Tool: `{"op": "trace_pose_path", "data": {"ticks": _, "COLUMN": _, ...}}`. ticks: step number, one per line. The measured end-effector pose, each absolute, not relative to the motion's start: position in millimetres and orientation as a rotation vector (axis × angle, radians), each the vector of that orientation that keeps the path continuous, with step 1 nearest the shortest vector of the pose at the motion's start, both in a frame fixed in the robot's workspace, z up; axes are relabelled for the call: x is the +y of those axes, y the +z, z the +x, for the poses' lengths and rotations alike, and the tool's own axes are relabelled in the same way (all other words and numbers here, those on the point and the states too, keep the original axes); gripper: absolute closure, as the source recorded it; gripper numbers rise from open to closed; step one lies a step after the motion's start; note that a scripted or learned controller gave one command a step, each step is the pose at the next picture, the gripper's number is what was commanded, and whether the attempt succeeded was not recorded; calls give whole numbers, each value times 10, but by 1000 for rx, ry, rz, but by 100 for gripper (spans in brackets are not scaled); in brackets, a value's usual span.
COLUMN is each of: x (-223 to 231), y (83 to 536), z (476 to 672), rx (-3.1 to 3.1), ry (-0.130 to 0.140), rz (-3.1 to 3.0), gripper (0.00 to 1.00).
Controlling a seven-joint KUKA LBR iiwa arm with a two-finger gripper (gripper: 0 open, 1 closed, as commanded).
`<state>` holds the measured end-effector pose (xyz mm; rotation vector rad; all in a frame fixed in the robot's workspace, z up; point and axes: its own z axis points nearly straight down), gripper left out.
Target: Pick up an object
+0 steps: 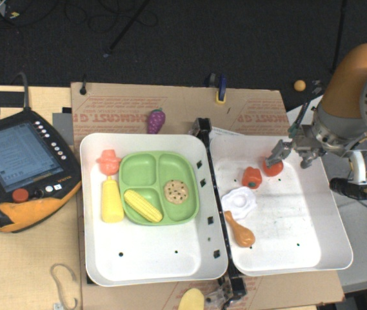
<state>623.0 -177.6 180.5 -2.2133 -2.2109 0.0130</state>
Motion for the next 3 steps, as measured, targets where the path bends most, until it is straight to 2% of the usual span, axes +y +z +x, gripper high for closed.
{"op": "trace_pose_path", "data": {"ticks": 1, "x": -1780, "y": 1894, "z": 6261, "rx": -2221, "ry": 0, "rz": -2220, "gripper": 0}}
{"op": "trace_pose_path", "data": {"ticks": 2, "x": -1695, "y": 1351, "z": 6171, "rx": -2219, "ry": 5, "rz": -2215, "gripper": 0}}
{"op": "trace_pose_path", "data": {"ticks": 3, "x": -1711, "y": 1159, "z": 6245, "rx": -2237, "ry": -20, "rz": -2236, "gripper": 0}}
